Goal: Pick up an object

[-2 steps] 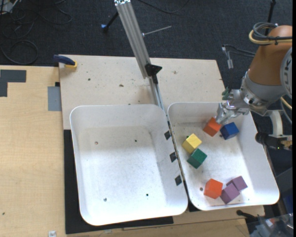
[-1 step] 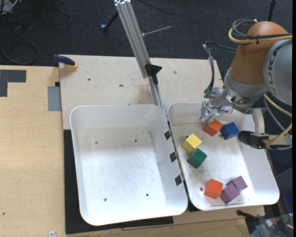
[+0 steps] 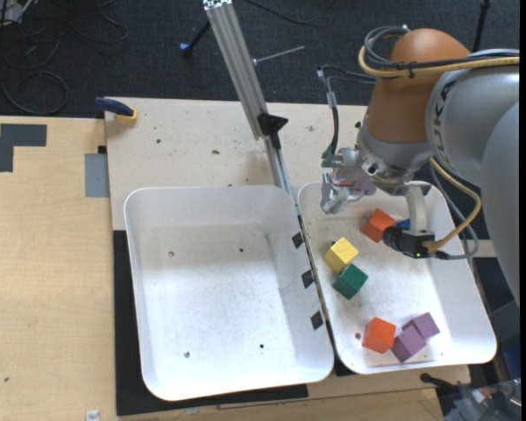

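The pincer [image 3: 336,196] is poised above the right bin [image 3: 473,323], its state not discernible, nothing seen held; a descent onto the yellow cube [image 3: 340,253] is judged next.

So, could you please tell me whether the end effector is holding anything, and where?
Nothing shows in the end effector; it hangs over the right bin's far corner.

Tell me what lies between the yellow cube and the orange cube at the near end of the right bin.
In the camera view, the green cube lies between the yellow cube and the near orange cube, touching the yellow one.
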Motion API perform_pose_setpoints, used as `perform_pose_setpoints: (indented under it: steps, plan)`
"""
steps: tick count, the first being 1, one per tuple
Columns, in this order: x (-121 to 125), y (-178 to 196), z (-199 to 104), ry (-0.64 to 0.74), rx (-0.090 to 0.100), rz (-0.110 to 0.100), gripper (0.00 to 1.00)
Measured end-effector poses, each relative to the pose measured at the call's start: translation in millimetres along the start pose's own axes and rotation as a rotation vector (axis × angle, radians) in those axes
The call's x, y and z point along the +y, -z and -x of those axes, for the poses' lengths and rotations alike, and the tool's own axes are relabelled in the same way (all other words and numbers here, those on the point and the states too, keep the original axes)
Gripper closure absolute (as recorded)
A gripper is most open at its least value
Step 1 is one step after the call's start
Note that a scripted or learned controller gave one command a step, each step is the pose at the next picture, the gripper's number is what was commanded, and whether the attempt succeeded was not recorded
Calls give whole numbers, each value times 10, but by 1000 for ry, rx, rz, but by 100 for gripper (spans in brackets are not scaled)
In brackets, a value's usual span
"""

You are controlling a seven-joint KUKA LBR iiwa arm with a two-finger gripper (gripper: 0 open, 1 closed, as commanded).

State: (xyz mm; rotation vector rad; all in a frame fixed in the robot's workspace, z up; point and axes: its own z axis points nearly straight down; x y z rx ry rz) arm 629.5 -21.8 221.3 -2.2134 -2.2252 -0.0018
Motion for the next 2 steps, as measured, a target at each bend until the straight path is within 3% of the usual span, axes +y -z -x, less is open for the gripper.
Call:
perform_pose_setpoints:
  steps: [2]
  plan:
    - [151,46,-968,-2,-2,0,100]
